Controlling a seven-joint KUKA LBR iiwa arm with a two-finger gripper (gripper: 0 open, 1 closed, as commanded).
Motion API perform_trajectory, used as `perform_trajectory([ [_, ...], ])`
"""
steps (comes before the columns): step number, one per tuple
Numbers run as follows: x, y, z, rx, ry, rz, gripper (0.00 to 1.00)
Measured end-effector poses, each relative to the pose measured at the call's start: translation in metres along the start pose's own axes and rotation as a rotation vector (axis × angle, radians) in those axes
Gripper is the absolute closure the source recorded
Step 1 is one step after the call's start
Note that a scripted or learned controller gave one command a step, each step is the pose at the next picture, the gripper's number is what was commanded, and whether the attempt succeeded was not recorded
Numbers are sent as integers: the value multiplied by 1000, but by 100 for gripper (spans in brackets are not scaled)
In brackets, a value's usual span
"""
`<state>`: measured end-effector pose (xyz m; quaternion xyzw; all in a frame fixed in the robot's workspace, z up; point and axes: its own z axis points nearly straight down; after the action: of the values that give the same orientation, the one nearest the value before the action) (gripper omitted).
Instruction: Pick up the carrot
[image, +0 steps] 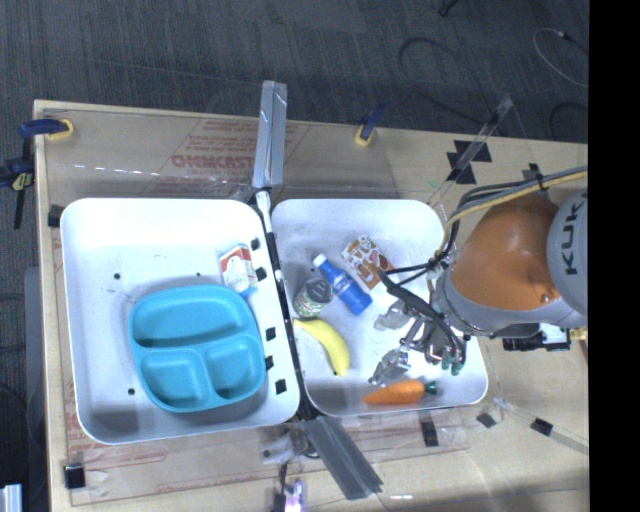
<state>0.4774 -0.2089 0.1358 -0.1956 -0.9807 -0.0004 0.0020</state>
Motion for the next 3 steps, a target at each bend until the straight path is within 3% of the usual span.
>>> perform_trajectory([
  [1,-1,1,-9,0,1,-4,100],
  [2,-1,1,-9,0,1,-4,0],
  [3,-2,26,-49,0,-4,47,0],
])
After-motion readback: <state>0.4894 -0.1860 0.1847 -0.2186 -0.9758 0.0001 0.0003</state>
